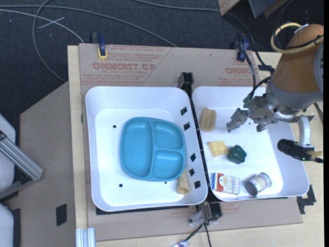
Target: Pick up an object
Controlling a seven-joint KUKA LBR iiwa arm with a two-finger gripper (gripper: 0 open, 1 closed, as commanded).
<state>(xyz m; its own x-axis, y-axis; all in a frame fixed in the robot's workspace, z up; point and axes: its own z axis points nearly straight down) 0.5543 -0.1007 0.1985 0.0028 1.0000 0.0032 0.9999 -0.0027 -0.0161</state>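
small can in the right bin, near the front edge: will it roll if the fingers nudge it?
Probably. The small can seems to lie on its side on the right bin's flat floor, so a sideways nudge would likely roll it. Its round, shiny wall looks slippery for two fingers. The carton close beside it might stop a roll that way.

Even, bright overhead light; mild glare on white bins (97,138); soft shadows; slightly soft focus; dark floor (41,45) underexposed.

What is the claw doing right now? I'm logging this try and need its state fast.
Claw: open, holding nothing, above the right bin near its upper part, apart from the objects in it.
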